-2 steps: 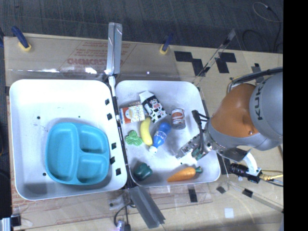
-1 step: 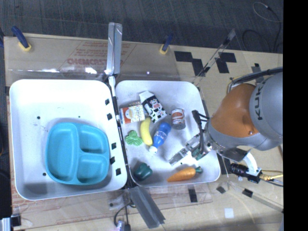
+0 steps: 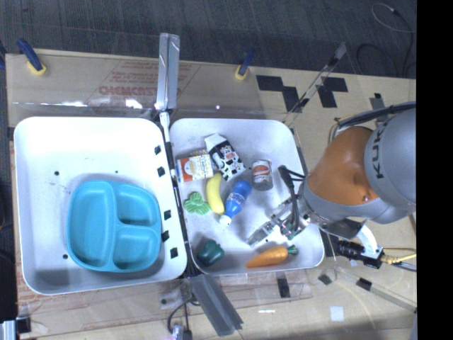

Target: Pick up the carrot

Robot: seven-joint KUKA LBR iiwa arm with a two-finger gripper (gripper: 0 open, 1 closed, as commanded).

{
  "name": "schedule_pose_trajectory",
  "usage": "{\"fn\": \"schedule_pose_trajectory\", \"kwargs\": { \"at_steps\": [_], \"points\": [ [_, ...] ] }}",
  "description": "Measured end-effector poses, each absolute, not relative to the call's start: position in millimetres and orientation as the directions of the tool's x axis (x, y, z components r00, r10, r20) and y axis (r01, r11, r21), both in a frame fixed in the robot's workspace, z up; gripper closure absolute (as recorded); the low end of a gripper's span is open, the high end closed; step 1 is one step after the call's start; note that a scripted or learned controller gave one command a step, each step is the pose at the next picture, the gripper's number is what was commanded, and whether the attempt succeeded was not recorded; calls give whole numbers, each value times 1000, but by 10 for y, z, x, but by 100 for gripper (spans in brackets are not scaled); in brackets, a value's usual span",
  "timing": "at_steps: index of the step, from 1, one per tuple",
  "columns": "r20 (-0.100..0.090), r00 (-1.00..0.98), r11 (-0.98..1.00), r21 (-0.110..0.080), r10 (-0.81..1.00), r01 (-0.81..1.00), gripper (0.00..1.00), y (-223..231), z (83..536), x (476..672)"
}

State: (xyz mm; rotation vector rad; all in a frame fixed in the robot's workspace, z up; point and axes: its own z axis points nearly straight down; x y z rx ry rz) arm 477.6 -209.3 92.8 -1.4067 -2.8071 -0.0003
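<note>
Brown bench (image 3: 85, 83), two white bins (image 3: 28, 190) side by side

Two white bins sit side by side on the table: a left bin (image 3: 28, 190) and a right bin (image 3: 297, 147). The left one holds one blue divided plate (image 3: 113, 225). The right one holds eight things: one carrot (image 3: 267, 258), one banana (image 3: 214, 193), one blue bottle (image 3: 236, 200), one small can (image 3: 262, 174), one cow-patterned carton (image 3: 225, 156), one orange box (image 3: 195, 167), one light green vegetable (image 3: 196, 205) and one dark green vegetable (image 3: 209, 252).

The arm (image 3: 382, 168) runs off the frame's right edge.
</note>
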Motion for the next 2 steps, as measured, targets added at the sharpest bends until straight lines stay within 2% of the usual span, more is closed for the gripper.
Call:
{"fn": "schedule_pose_trajectory", "kwargs": {
  "at_steps": [1,2],
  "points": [
    [1,-603,603,0,798,798,100,-2086,1030,4787],
    [1,-659,659,0,752,752,100,-1925,1246,5301]
  ]
}}
